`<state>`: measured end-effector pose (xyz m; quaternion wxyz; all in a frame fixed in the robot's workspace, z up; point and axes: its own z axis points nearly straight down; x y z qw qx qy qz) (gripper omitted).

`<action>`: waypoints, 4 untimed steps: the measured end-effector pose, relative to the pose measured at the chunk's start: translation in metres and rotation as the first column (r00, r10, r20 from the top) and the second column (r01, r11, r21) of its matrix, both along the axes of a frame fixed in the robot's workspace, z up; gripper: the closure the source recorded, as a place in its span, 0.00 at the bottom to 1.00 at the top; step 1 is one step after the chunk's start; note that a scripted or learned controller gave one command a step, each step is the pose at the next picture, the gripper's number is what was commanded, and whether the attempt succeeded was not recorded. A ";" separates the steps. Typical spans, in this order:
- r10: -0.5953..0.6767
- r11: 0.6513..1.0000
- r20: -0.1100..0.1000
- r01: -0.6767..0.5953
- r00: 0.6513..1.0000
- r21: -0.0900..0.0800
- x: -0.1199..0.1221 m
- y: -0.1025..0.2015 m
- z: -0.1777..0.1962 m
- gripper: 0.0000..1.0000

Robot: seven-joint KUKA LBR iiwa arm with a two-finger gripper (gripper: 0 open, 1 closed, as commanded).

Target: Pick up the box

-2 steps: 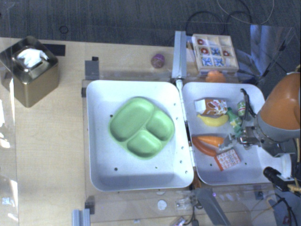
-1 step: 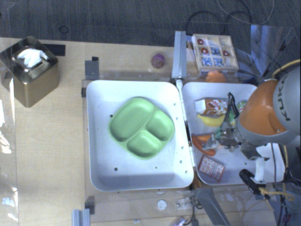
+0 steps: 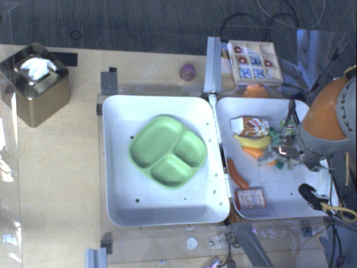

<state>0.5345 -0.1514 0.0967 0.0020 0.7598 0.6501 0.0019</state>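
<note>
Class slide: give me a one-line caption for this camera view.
Arm reaches into the right bin near the box; green tray fills the left.

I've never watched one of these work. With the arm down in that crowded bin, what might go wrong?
The gripper sits among the banana, an orange piece and the white box, so it may catch the wrong item. The small red box lies against the bin wall, awkward for fingers to straddle.

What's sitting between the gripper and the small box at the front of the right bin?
In the camera view, bare white bin floor separates the gripper from the box. The orange sausage-shaped piece lies just left of that stretch.
</note>
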 end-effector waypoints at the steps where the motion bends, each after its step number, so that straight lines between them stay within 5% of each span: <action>1: 0.344 0.939 -0.001 -0.344 0.939 -0.002 0.042 0.005 0.039 0.00; 2: 0.197 0.980 0.011 -0.197 0.980 -0.012 0.096 -0.010 -0.001 0.00; 3: 0.235 0.972 -0.022 -0.235 0.972 -0.004 0.111 0.056 -0.009 0.00; 4: 0.199 0.980 -0.001 -0.199 0.980 -0.001 0.094 -0.041 0.023 0.00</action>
